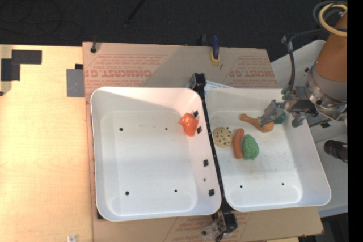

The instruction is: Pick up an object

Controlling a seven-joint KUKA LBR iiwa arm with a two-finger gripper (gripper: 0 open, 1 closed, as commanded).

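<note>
The right bin (pixel 306 190) holds several small items. A tan, drumstick-shaped piece (pixel 253 121) lies near its back. A round speckled cookie (pixel 222 136), an orange sausage-shaped piece (pixel 237 143) and a green lumpy piece (pixel 250 148) lie close together near the bin's left wall. My gripper (pixel 271 116) hangs low over the right end of the tan piece, touching or nearly touching it. A bit of teal (pixel 279 118) shows just beside the gripper. An orange-red object (pixel 189 124) rests in the left bin (pixel 113 190) against its right wall.
The divider between the bins (pixel 207 150) carries black clips. The arm's wrist and orange band (pixel 332 59) stand over the right bin's far right corner, with cables beside them. Cardboard (pixel 147 68) lies under the bins, and a wooden bench top (pixel 39 150) lies to the left.
</note>
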